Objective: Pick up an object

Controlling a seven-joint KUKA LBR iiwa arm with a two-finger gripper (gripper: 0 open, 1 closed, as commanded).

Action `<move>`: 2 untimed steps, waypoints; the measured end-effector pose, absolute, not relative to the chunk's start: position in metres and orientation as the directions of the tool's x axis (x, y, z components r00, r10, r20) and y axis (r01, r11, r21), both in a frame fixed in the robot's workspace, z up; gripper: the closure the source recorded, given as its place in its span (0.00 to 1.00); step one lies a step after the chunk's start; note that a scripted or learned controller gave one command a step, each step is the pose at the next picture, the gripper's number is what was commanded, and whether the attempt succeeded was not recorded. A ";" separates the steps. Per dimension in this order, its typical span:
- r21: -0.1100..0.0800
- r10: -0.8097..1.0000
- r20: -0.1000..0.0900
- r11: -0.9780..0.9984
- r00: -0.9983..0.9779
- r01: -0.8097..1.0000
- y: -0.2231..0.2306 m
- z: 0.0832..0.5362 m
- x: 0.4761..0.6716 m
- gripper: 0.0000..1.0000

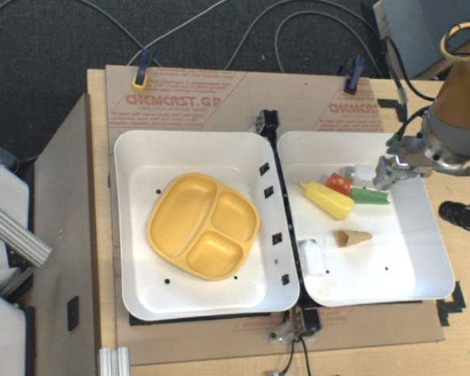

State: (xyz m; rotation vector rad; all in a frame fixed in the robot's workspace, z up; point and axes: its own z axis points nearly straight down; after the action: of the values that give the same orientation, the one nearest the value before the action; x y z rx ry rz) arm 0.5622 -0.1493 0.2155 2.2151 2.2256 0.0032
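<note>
Pincer point(386, 171) sat low over the right bin point(423, 276), at its upper right, just beside the green piece point(370, 197); finger spacing could not be judged. Red piece point(338, 182), yellow bottle point(327, 199), cone point(352, 238) and white item point(312, 255) lay nearby. Left bin point(133, 210) held a yellow divided plate point(203, 225).

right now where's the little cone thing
In the camera view, the cone lies in the right bin, near its middle, just below the yellow bottle and to the right of a small clear item.
</note>
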 end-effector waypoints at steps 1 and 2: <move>0.002 1.000 0.001 0.007 -0.007 1.000 -0.098 0.207 0.583 1.00; 0.002 1.000 0.003 0.008 -0.008 1.000 -0.040 0.203 0.600 1.00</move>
State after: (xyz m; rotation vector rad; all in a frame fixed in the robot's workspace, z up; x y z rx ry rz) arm 0.6004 -0.0397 0.2031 2.2135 2.2305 0.0049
